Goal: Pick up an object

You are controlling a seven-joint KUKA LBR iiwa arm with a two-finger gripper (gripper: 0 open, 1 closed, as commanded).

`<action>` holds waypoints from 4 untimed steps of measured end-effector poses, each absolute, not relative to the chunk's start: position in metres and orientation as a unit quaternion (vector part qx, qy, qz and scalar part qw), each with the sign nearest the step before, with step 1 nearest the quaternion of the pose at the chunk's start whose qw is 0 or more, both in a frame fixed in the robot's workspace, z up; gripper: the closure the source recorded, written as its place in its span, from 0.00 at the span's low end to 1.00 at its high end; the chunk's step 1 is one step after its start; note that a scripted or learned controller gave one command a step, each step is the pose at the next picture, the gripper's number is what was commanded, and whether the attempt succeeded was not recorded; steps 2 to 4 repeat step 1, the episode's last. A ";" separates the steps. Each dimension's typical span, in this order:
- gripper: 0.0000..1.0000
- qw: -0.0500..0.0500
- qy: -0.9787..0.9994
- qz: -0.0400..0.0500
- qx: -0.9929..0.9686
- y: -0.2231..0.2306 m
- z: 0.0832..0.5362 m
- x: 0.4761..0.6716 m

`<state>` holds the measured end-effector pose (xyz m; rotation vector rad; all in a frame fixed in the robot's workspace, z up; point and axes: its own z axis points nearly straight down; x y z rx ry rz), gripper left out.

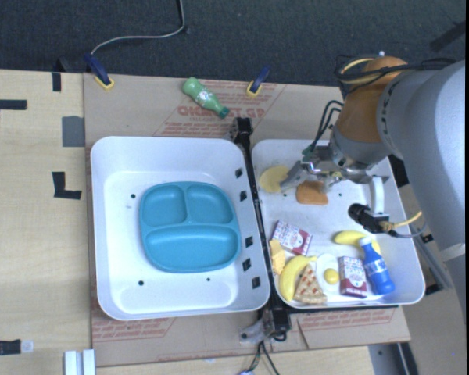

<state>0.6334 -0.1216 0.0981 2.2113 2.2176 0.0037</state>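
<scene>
in the camera view, the grey two-finger gripper (306,170) hangs low over the upper part of the right shallow white bin (410,244), and whether it is released or clenched cannot be told. the nearest candidate, a small orange-brown rounded toy food piece (313,195), lies just below and slightly right of it, its long axis roughly left to right, with a pale yellow disc (270,180) just to the gripper's left. the left shallow white bin (109,209) bears a blue divided plastic plate (189,226), well apart from the gripper.
</scene>
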 end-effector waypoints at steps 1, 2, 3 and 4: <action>0.00 0.005 0.708 0.001 0.706 -0.122 0.098 0.633; 0.00 0.005 0.708 0.001 0.706 -0.122 0.098 0.633; 0.00 0.005 0.708 0.001 0.706 -0.122 0.098 0.633; 0.00 0.005 0.708 0.001 0.706 -0.122 0.098 0.633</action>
